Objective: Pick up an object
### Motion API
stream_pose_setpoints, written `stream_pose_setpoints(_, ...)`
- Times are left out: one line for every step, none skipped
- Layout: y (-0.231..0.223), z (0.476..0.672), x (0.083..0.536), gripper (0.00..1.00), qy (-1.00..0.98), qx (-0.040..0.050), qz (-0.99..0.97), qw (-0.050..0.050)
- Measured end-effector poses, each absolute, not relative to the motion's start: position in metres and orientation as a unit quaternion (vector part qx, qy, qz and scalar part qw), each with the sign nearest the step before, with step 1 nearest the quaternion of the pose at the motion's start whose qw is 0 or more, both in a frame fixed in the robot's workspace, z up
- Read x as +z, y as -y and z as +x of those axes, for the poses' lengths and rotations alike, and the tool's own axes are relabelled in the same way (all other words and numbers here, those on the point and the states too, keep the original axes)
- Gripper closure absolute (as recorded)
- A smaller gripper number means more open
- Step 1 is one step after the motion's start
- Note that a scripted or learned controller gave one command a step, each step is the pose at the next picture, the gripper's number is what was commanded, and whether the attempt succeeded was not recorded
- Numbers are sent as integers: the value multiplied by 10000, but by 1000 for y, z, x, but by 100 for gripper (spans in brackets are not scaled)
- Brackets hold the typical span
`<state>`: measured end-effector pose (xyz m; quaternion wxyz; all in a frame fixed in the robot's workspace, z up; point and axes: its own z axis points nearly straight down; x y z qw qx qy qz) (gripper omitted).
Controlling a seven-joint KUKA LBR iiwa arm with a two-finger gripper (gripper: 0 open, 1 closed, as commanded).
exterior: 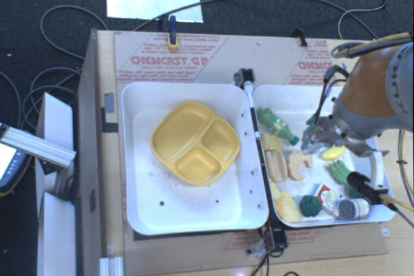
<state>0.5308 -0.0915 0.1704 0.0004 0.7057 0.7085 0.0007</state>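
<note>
- The desk [194, 58] carries two shallow white bins side by side, with printed red lettering on its surface behind them.
- The left bin [145, 203] holds one yellow divided plate [195, 142], lying flat near the middle with its three compartments facing up.
- The right bin [291, 110] holds a cluster of small objects, all candidates for the pick.
- A green bottle [277, 125] lies on its side near the right bin's left wall, toward the back.
- Two tan bread-like pieces [286, 165] lie side by side at the middle of the right bin, just in front of the bottle.
- A yellow banana-shaped piece [333, 153] lies just right of the gripper.
- A green leafy piece [339, 172] lies just in front of the banana-shaped piece.
- A dark green round piece [310, 205] and a small can [349, 208] lie near the front wall of the right bin; a red and white packet [322, 192] sits between them.
- A pale yellow piece [288, 208] lies in the front left corner of the right bin.
- The arm [375, 90] reaches in from the right, over the right bin.
- The gripper [313, 142] is low over the right bin, just beside the bread-like pieces and the banana-shaped piece. Whether it is released or clenched cannot be told; no object is visibly grasped.
</note>
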Motion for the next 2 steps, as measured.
stream_pose_setpoints(119, 531, 125, 100, -7077, -2, 7065, 3)
stream_pose_setpoints(123, 504, 117, 100, -7076, 1, 7066, 1)
